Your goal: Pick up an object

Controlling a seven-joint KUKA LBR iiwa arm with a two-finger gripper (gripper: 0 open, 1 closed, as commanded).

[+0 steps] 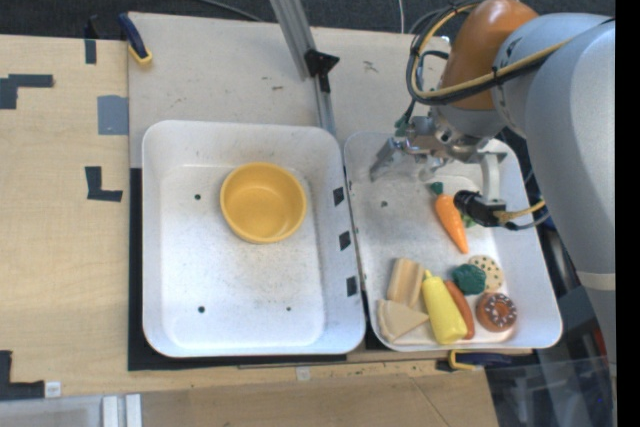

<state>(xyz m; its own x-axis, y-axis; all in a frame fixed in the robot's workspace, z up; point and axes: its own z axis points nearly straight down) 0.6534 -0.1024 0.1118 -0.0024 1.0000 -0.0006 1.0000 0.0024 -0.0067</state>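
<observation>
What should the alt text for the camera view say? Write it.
A grey robot arm's hand hovers over the right bin, which holds a toy carrot, a yellow bottle, a donut and other play food. The left bin holds a yellow bowl.

Two white bins (160, 215): one yellow bowl (263, 202), one carrot (451, 221), one doughnut (496, 312), one mustard bottle (444, 308).

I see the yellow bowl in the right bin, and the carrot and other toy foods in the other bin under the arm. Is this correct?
Not quite. The camera view shows the yellow bowl in the left bin, not the right one. The rest is correct: the carrot and other toy foods lie in the right bin, under the arm.
</observation>
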